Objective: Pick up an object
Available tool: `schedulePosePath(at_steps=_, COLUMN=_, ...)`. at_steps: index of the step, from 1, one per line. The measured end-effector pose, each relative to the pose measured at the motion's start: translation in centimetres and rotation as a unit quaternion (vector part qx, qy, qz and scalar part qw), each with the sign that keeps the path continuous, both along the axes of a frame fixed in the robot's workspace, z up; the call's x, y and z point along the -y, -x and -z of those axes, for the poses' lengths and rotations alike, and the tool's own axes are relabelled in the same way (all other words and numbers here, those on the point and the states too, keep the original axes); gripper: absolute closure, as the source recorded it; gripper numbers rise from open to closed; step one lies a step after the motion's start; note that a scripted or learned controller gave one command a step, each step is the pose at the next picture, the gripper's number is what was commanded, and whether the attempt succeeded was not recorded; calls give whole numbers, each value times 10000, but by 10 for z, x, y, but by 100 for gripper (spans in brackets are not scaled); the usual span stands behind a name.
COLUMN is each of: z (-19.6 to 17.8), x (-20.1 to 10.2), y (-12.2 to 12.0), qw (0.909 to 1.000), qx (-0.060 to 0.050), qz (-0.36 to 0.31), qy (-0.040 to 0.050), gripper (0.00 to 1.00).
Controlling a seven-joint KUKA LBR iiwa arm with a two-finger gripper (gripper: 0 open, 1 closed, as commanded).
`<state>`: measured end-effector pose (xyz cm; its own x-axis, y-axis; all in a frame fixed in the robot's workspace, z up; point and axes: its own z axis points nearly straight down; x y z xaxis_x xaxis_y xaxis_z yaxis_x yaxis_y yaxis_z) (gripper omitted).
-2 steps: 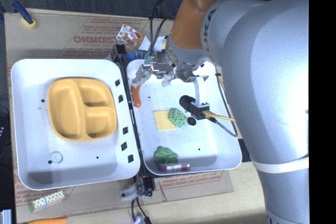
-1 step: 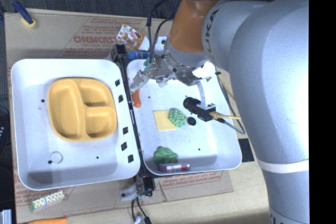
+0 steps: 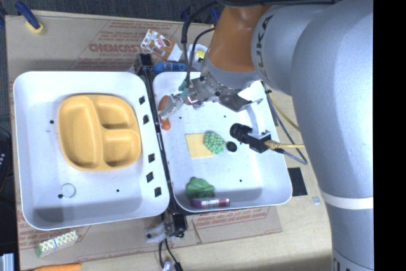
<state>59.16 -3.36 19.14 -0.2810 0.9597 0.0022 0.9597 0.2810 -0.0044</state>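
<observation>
Tool [image 3: 172, 105] above bumpy green ball [image 3: 214, 141]

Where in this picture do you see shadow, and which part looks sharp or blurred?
In the camera view, soft shadow lies along the near inner wall of the left bin and under the arm in the right bin; the yellow tray is fairly sharp, while the small things near the gripper are slightly blurred.
</observation>
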Motion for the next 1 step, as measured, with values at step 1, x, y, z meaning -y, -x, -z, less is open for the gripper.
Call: schedulePosePath(at_steps=1, z=0, x=-27, y=10, qw=9810, qx=5, qz=-1941, qy=-3, gripper=0)
